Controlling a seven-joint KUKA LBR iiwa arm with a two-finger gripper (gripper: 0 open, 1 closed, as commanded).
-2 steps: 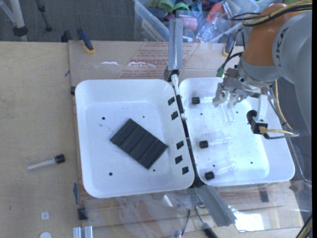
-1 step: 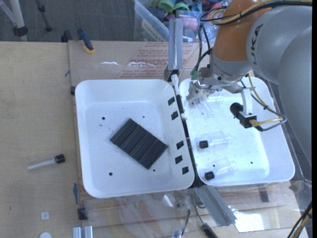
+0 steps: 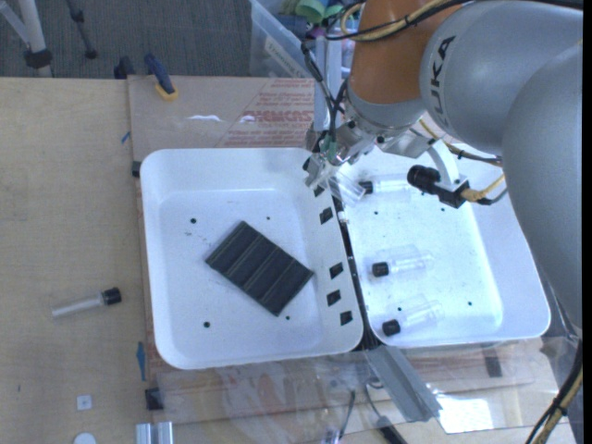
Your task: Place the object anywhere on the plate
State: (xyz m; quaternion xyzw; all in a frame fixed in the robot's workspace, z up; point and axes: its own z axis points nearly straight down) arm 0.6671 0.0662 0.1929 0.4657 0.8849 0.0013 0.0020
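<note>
The grey arm with its orange band (image 3: 398,26) reaches in from the right and hangs its two-finger gripper (image 3: 326,166) over the inner edge where the two shallow white bins meet. Whether the claw is wide, narrow or closed on something cannot be told from here, as the wrist covers it.

In the left white bin (image 3: 166,331) lies the dark, ribbed, rectangular plate (image 3: 258,267), flat and turned at a slant, well apart from the claw, below it and to its left.

In the right white bin (image 3: 518,313) lie three clear plastic vials with black caps. The nearest clear vial (image 3: 353,189) rests just below and beside the claw, close enough that contact cannot be ruled out. A second clear vial (image 3: 400,265) lies near the middle of that bin, and a third clear vial (image 3: 411,320) lies nearer its front wall; both are well apart from the claw.

Outside the bins, on the wooden bench (image 3: 55,202), another capped vial (image 3: 85,303) lies to the left. Behind the bins stands a clear plastic tub of coloured objects (image 3: 287,17).
</note>
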